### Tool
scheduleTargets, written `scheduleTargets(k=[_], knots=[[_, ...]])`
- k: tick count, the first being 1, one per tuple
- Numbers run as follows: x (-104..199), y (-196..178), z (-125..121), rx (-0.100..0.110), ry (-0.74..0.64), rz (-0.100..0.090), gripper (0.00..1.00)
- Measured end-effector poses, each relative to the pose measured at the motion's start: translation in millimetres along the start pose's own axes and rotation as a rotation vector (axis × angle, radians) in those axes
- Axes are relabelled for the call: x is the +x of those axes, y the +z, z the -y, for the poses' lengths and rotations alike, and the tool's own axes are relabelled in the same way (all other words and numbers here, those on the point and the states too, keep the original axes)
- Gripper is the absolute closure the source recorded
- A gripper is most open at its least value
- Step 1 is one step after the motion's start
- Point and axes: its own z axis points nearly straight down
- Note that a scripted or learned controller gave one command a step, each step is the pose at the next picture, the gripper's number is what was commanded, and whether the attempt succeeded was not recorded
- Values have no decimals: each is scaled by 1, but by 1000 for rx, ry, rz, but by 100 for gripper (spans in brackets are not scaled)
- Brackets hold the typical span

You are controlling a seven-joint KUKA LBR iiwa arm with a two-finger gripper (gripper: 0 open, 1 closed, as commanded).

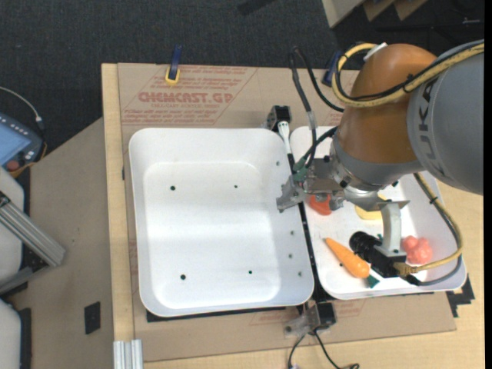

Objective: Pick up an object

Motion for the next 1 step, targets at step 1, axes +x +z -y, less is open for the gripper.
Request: scheduleTargets(k=[1], knots=[[-96, -151, -29, -16, 14, 7, 0]])
